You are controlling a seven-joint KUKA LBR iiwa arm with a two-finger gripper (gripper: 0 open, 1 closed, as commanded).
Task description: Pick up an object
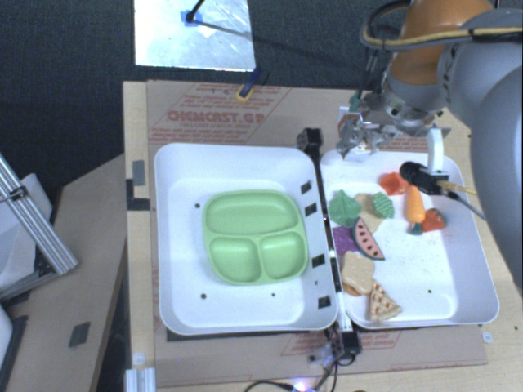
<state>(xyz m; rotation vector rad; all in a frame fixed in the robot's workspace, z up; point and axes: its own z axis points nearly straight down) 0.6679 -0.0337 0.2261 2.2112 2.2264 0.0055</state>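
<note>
A: Where would you send the grey arm's two-finger gripper (362,141)?

B: It hangs over the right shallow white bin's (474,278) far rim; whether it is spread or closed, I cannot tell. I'd go for the orange plastic carrot (416,207), lying apart from the pile.

A: And beyond?

B: A green three-compartment plastic tray (255,237) in the left bin, all on a brown cardboard sheet (214,113).

Brown bench (139,243), left white bin (176,219) beside right white bin (470,276), touching
</note>
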